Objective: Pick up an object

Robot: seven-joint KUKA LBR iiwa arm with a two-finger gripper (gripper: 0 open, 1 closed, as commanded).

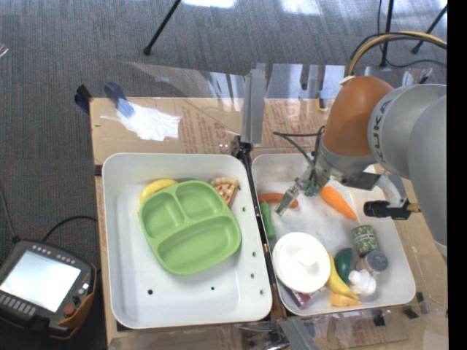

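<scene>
My gripper [290,197] hangs low over the far left part of the right bin [398,290], below the orange wrist band. It is right over a small orange-red piece [271,197] lying on the bin floor, and touches or nearly touches that piece's right end. An orange carrot [339,202] lies just right of the gripper. A green cucumber-like stick [268,222] lies along the bin's left wall, just below the gripper.
The right bin also holds a white round dish [300,261], a banana [338,281], a green-labelled can [363,238], a dark green item [343,260] and a white lump [362,282]. The left bin [124,290] holds a green divided plate [190,227], a yellow piece [156,188] and a pizza slice [227,189].
</scene>
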